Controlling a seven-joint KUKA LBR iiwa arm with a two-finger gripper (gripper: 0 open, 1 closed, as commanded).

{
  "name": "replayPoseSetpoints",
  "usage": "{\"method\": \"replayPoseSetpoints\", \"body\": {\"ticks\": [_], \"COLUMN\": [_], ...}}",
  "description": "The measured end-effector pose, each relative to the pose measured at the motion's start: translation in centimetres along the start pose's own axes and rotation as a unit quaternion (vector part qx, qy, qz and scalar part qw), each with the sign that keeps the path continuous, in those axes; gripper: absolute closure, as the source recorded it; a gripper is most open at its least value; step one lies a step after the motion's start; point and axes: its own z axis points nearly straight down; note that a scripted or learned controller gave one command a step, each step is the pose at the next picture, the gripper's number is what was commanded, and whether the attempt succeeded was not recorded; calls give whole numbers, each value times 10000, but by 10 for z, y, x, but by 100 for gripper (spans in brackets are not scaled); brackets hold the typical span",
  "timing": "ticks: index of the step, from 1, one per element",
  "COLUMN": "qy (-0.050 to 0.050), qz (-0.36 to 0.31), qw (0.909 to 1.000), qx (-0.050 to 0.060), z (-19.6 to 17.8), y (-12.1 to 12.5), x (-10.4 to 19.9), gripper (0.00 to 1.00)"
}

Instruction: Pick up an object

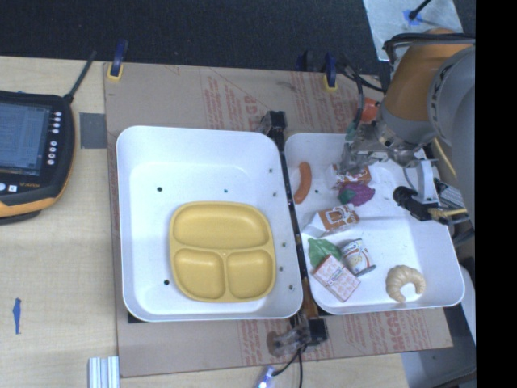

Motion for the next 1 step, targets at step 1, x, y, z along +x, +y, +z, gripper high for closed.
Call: {"method": "replayPoseSetpoints", "body": {"ticks": [1], "qy": [5], "qz": [-4], "qw": [10000], "qx": [11], "z": [1], "y": [-1], "x": [1], "gripper": [0]}}
